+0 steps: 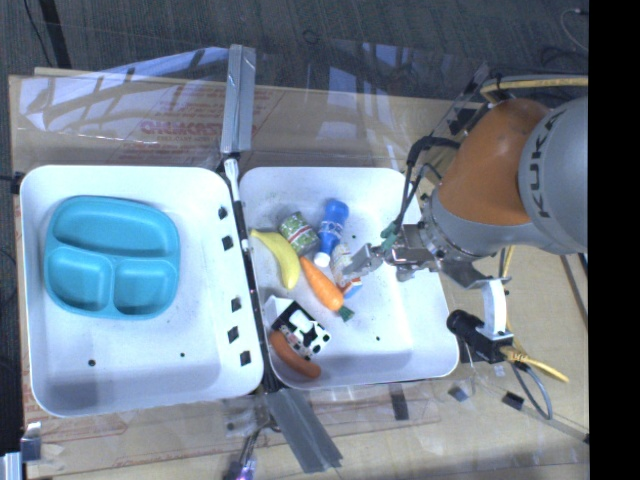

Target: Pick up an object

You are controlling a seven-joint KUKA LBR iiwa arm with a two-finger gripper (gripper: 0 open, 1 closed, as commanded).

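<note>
Camera view, end effector (352, 265) low, by carrot (322, 283)

The grey arm (500, 188) reaches leftward, its wrist angled low.

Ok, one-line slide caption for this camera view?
Gripper hovers over the carrot in the right bin; blue tray sits left.

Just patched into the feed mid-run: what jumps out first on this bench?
The big blue divided tray filling the left bin catches the eye first. Next comes the clutter in the right bin: a yellow banana, an orange carrot and a blue bottle. The gripper sits low just right of the carrot, reaching from the right.
</note>
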